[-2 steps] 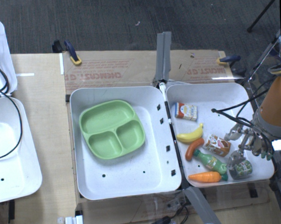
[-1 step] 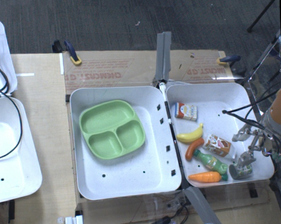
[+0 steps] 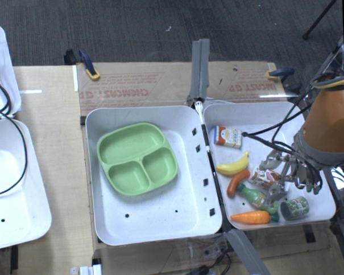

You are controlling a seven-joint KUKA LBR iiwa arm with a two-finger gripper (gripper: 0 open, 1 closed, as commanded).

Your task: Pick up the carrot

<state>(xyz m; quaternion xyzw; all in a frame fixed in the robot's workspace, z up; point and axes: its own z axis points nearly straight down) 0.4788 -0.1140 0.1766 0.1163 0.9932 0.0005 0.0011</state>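
The carrot (image 3: 250, 218) is orange and lies flat along the front wall of the right bin (image 3: 329, 212), its tip pointing left. My gripper (image 3: 277, 173) hangs over the middle of that bin, up and to the right of the carrot and apart from it. It sits above a red and white packet (image 3: 263, 176) and a green bottle (image 3: 257, 197). Nothing of the carrot is covered.
The right bin also holds a small carton (image 3: 228, 136), a yellow banana (image 3: 233, 164), an orange-red sausage shape (image 3: 235, 183) and a green can (image 3: 295, 207). A green divided plate (image 3: 137, 158) lies in the left bin (image 3: 107, 222). Cables trail from the arm across the right bin.
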